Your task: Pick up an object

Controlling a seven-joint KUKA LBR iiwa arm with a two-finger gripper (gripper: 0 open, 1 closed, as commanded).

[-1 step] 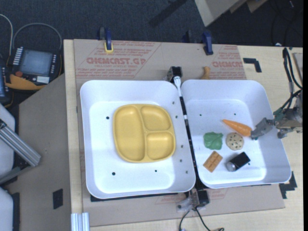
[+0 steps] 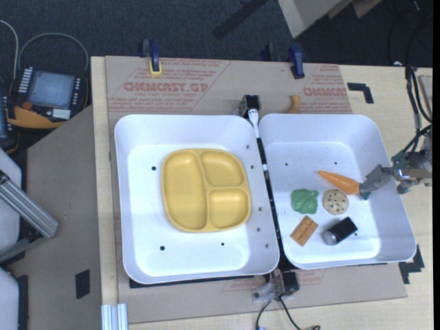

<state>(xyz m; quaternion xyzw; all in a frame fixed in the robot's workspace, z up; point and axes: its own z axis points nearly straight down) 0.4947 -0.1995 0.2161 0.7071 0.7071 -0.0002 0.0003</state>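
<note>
While nothing is yet held, the gripper (image 2: pixel 372 181) is seen at the right of the frame, low over the right bin (image 2: pixel 323 130), its grey fingers just beside the tip of a carrot (image 2: pixel 338 180). Whether those fingers are spread or closed cannot be told from this slanted view.

The candidate objects are clustered in the lower right of the frame: the orange carrot lying aslant, a green leafy piece (image 2: pixel 304 200) below it, a round speckled cookie (image 2: pixel 335 201) just beside that, a tan cracker (image 2: pixel 304 230) lower down, and a small black and grey item (image 2: pixel 341 230) near the bin's lower wall. In the left bin (image 2: pixel 137 184), at the centre of the frame, a yellow divided plate (image 2: pixel 205 188) is set.

For a sound pick, the carrot appears the nearest target; the fingers would best be set astride its narrow width, not its length, and lowered fully before closing, with the bin wall avoided.

On the brown board (image 2: pixel 206 81) across the top of the frame, red print is read as "CHEMCAST GP", repeated partly at upper right.
</note>
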